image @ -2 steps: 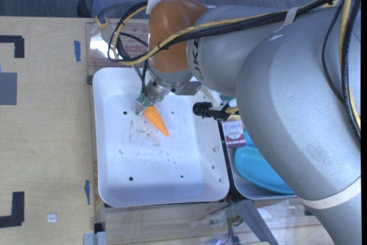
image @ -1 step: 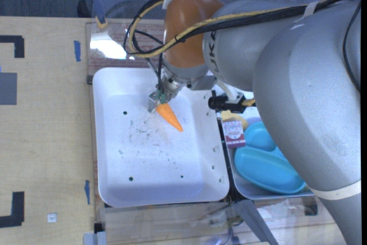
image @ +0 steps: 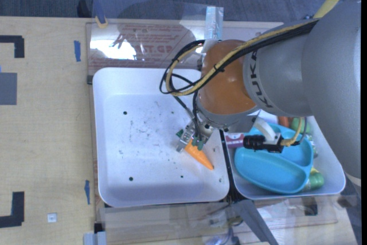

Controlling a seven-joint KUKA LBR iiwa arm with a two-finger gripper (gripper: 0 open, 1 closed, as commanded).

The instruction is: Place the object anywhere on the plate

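end effector (image: 192, 139) over carrot (image: 200, 158) (grip: cannot tell) | left bin (image: 132, 181) | blue plate (image: 275, 172) apart

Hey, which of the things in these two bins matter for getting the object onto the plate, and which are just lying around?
For the job: toy carrot in the left bin; blue plate in the right bin; gripper close above the carrot.
Lying about: green item at the plate's edge; orange and green pieces behind the plate.
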